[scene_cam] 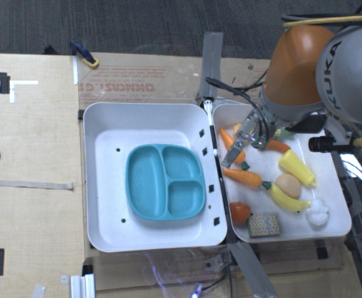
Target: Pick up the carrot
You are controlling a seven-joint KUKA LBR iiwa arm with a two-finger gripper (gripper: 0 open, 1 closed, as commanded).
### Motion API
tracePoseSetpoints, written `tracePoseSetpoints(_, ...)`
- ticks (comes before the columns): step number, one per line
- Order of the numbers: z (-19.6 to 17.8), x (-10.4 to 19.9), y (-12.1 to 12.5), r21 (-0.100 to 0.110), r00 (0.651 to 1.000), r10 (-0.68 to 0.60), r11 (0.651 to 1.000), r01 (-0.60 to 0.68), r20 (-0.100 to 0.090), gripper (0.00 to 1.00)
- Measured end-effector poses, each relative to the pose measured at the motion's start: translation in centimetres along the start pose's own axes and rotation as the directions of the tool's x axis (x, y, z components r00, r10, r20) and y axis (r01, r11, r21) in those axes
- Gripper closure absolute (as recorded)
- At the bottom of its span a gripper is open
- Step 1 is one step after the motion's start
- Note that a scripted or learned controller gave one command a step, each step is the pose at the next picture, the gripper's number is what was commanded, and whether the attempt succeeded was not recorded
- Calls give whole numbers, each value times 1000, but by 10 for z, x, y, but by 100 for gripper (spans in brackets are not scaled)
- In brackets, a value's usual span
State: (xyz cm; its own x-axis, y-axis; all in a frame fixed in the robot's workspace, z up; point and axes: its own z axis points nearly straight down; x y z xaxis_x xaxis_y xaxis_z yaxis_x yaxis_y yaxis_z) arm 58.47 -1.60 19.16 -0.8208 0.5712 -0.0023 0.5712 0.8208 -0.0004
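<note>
Right bin [336, 225] crowded; gripper [233, 154] above carrot [244, 177]; banana [288, 198] beside.

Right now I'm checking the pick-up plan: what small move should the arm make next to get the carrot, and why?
Probably a short drop toward the near edge. The hand hangs in the right bin with nothing between its fingers, just above the carrot, which lies flat beside a banana. A second carrot sits by the left wall, so either is close.
</note>
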Motion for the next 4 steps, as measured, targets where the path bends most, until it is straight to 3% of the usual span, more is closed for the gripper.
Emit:
tracePoseSetpoints(3, 0, 0, 0, 0, 1000, 0, 1000, 0, 0, 0)
tracePoseSetpoints(4, 71, -45, -81, 1, 986, 167, 986, -167, -2, 0)
